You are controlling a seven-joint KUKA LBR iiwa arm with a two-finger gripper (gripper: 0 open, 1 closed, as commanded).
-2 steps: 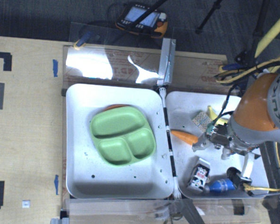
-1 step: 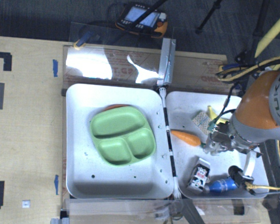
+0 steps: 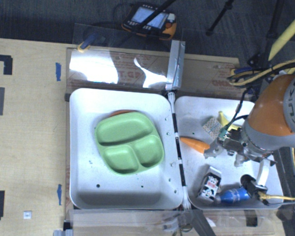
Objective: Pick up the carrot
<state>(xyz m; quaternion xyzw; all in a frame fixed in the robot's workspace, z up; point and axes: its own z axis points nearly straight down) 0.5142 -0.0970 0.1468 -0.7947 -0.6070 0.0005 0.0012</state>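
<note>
The orange carrot (image 3: 193, 143) lies in the right bin (image 3: 198, 109) near its left wall, pointing left. My gripper (image 3: 226, 155) hangs over the middle of that bin, just right of the carrot. It is open, and its left finger (image 3: 213, 150) is right by the carrot's thick end. Nothing shows between the fingers. The arm's orange band and grey wrist cover the bin's right part.
A green divided plate (image 3: 129, 142) lies in the left bin (image 3: 83, 111). The right bin also holds a speckled pad (image 3: 212, 126), a yellow piece (image 3: 222, 117), a small black-and-white box (image 3: 210, 185) and a blue bottle (image 3: 234, 195) near the front.
</note>
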